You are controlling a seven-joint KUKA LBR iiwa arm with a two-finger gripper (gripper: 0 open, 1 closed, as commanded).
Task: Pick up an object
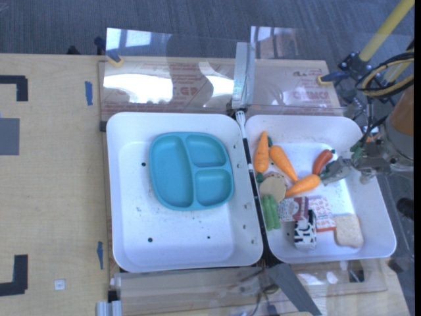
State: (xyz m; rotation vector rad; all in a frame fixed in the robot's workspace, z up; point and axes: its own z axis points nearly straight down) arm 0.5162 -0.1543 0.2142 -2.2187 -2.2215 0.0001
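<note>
Hovering beside a red pepper (322,160) and carrot (303,185), the gripper (337,170), its opening impossible to tell, risks nudging both aside.

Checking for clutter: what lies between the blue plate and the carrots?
The bins' adjoining white rims separate the blue plate from the carrots, seen in the camera view.

Print that cannot be read

Red lettering marks the clear panels (171,84) standing behind the two bins, but it is too blurred to read; the small red-and-white carton (314,210) in the right bin bears unreadable print.
</note>
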